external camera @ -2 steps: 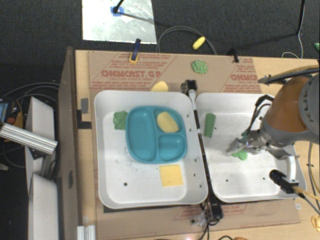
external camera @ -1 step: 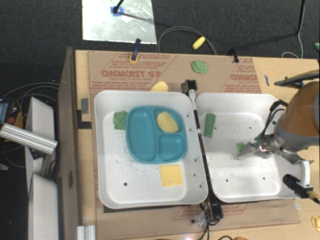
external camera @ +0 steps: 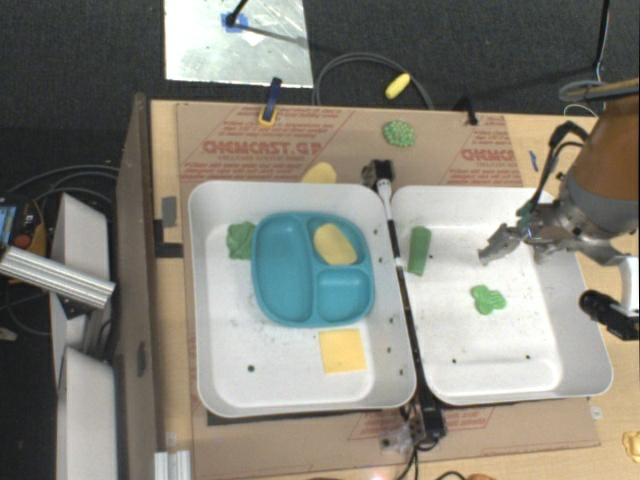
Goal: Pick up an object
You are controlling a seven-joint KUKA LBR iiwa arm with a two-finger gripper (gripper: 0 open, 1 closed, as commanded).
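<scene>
My gripper (external camera: 497,243) hangs over the right bin (external camera: 560,378), near its upper right part, reaching in from the right. A small green leafy piece (external camera: 488,299) lies on the bin floor just below and slightly left of the gripper. A green oblong block (external camera: 418,250) rests near the bin's left wall, well left of the gripper. I see nothing held by the gripper.
The left bin (external camera: 215,368) holds a teal compartment plate (external camera: 300,278) with a yellow lump (external camera: 336,243) in it, a green piece (external camera: 240,239) and a yellow square (external camera: 343,350). A green knobby ball (external camera: 399,133) and a yellow item (external camera: 320,174) lie on the cardboard behind the bins.
</scene>
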